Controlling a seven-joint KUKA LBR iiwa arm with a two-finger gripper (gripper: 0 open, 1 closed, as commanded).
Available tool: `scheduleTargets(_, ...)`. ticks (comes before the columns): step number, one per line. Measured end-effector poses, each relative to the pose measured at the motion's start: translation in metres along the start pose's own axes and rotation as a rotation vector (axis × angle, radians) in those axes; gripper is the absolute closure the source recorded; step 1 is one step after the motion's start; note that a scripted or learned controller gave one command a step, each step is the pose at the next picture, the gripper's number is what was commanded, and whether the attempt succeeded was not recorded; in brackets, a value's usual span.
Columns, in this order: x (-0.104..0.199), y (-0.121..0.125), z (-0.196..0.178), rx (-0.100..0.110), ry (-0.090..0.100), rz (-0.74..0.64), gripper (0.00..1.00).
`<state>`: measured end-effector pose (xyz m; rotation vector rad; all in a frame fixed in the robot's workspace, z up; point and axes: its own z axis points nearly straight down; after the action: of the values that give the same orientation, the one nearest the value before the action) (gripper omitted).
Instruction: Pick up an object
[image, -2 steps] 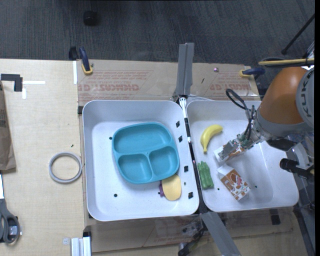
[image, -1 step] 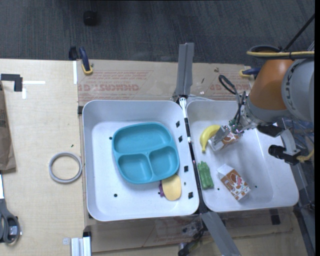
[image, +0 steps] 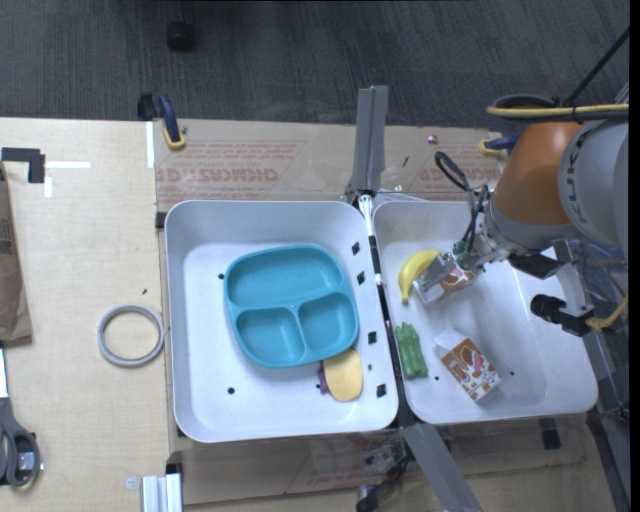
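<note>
The grey arm with its orange band reaches in from the right, over the far part of the right bin (image: 560, 395). Its end effector (image: 452, 272) sits low in that bin, just right of a yellow banana (image: 414, 269); I cannot tell its state, since its tip merges with a small silvery, orange-marked object there. Nearer in the same bin lie a green packet (image: 410, 350) along the left wall and a small printed carton (image: 469, 368) — apart from each other. The left bin (image: 190, 300) holds a teal divided plate (image: 291, 305), with a pale yellow round object (image: 343, 377) touching its near right corner. On the worktop (image: 70, 250) to the left lies a grey ring (image: 131, 334).
</note>
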<state>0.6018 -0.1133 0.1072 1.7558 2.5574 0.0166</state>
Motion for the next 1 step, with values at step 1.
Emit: scheduleTargets(1,-0.009,0.043,0.0015,0.006,0.006,-0.072,0.0)
